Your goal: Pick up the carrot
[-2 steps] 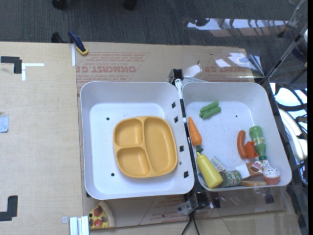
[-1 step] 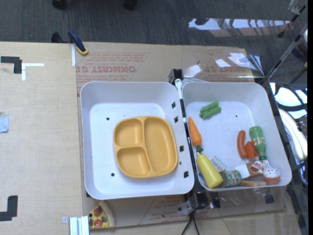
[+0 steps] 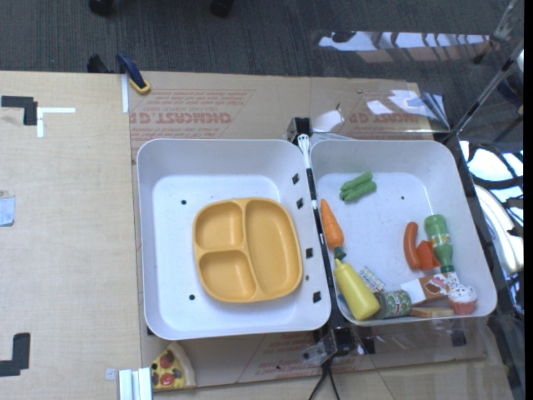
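A small toy pizza slice with red toppings point(image 3: 171, 369) is seen at the near edge of the bench, laid on a brown printed cardboard sheet point(image 3: 216, 111) just in front of the left shallow white plastic bin point(image 3: 150, 223). In that bin a yellow plastic plate divided into three compartments point(image 3: 247, 248) is set flat, roughly in the middle. The right shallow white plastic bin point(image 3: 445, 169) is placed touching the left one. The small orange toy carrot point(image 3: 331, 224) is found in the right bin, lying against its left wall, lengthwise along the wall. Just beyond its near end a yellow plastic squeeze bottle point(image 3: 356, 292) is laid at a slant. A pair of green toy pods point(image 3: 358, 187) is seen farther back, near the carrot but apart from it. A red toy sausage point(image 3: 410, 245) and a green toy bottle point(image 3: 438, 238) are lying toward the bin's right side, well apart from the carrot. How far the claw is open, and whether anything is held in it, cannot be told.
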### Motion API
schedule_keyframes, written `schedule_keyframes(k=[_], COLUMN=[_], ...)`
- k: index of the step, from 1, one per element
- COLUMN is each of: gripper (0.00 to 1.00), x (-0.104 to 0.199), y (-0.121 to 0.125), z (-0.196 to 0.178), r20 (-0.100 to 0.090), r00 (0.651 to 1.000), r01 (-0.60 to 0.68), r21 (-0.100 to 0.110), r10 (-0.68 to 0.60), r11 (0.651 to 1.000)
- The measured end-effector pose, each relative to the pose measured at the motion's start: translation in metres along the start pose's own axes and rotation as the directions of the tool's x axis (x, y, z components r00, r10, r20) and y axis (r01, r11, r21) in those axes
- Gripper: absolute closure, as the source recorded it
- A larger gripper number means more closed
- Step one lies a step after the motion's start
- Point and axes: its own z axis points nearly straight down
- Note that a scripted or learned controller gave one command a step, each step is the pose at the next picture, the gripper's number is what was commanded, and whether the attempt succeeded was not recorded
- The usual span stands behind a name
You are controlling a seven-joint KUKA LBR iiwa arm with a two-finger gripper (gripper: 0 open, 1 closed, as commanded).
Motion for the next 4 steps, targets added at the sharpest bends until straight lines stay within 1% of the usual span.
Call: schedule_keyframes(k=[1, 2, 3, 4], gripper=[1.0, 0.0, 1.0, 0.0], x=[-0.0016, -0.0016, -0.0031, -0.0031], y=[0.0009, 0.0009, 0.0018, 0.0018], z=[-0.0095, -0.0094, -0.0191, -0.0191], r20=[0.007, 0.007, 0.014, 0.014], r00=[1.0, 1.0, 1.0, 1.0], r01=[0.001, 0.001, 0.002, 0.002], r21=[-0.002, -0.002, -0.003, -0.003], r10=[-0.001, -0.001, -0.002, -0.002], r11=[1.0, 1.0, 1.0, 1.0])
